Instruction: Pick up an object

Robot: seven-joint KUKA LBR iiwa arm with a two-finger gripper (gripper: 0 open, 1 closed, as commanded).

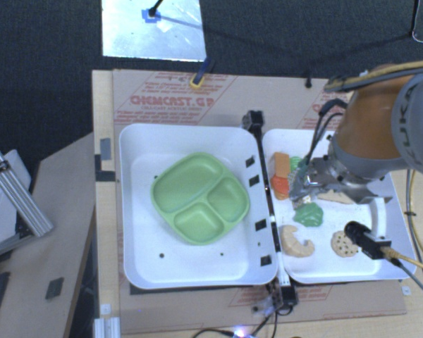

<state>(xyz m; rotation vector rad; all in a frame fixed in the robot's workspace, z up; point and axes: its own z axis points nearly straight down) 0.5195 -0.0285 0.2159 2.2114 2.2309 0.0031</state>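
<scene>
Broccoli (309, 215) lies in the right bin (324, 273) just under the hand (301, 184), whose grip I cannot tell.

The grey arm (402, 129) reaches in from the right side of the camera view, its broad orange band (370, 122) sitting just above the wrist and taking up much of the upper right. Below the band the wrist narrows into a grey metal housing that slants down and to the left, with dark cables looping along its upper side. The hand (301, 186) hangs at the end of that housing, pointed downward and low, and whether it is parted or closed is too small and cluttered to tell.
</scene>
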